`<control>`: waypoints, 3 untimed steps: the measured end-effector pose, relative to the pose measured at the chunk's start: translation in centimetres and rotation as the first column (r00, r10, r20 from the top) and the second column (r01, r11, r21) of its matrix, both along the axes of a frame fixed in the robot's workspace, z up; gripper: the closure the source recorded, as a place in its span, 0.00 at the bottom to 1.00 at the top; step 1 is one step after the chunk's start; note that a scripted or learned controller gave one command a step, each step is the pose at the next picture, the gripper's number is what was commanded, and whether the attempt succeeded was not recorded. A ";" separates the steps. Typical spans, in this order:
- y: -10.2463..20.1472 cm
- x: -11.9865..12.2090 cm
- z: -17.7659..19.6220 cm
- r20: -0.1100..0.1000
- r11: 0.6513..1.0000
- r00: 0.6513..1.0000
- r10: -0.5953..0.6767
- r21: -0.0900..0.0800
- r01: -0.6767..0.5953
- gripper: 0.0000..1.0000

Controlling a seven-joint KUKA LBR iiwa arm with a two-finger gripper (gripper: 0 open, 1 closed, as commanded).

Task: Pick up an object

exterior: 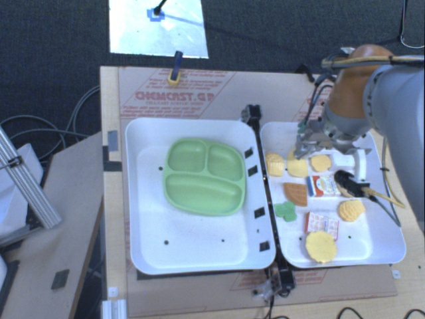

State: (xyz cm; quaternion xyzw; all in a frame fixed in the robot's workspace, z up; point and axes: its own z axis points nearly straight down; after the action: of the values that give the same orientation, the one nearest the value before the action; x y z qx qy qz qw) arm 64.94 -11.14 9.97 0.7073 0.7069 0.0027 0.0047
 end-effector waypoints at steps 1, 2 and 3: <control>-1.0 0.3 5.4 -0.004 1.000 1.000 0.001 0.001 -0.001 1.00; -1.3 0.0 11.8 -0.003 1.000 1.000 0.001 0.002 -0.001 1.00; -1.3 0.1 12.5 -0.007 1.000 1.000 0.004 0.003 -0.004 1.00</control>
State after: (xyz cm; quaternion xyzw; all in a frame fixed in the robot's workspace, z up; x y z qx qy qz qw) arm 65.04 -12.48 22.49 0.7060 0.7082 0.0010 0.0013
